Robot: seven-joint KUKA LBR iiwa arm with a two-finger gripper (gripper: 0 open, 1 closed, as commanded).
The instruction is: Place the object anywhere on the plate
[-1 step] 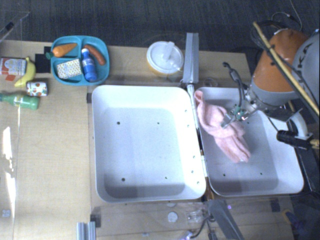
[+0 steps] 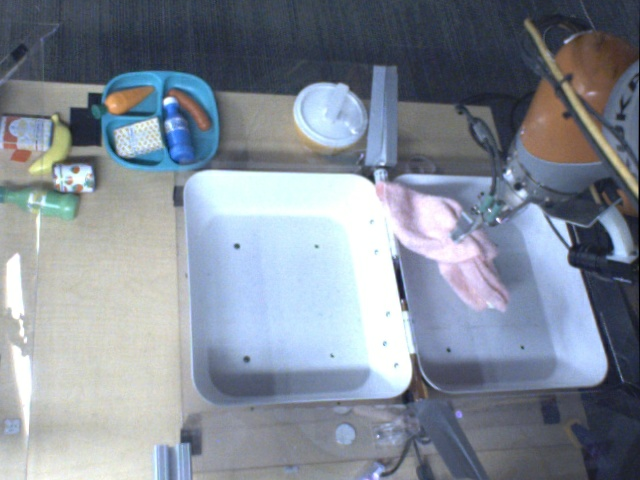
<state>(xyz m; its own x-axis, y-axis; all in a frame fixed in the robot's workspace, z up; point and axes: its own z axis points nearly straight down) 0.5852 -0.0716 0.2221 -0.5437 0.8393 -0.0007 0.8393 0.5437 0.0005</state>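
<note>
A pink cloth [image 2: 445, 243] lies crumpled in the right bin [image 2: 520, 363], and its left end is draped over the divider between the bins. My gripper [image 2: 468, 228] reaches in from the right and is down at the cloth's upper edge, shut on a pinched fold of it. The blue divided plate [image 2: 205, 103] sits on the bench at the back left, beyond the left bin [image 2: 290, 288]. It holds a toy carrot, a toy sausage, a small blue bottle and a patterned square.
A white lidded cup [image 2: 331, 116] stands behind the bins beside a grey metal post [image 2: 380, 118]. Toy items lie at the bench's far left: a banana [image 2: 52, 146], a can [image 2: 73, 177], a green bottle [image 2: 40, 203] and a small carton [image 2: 25, 133].
</note>
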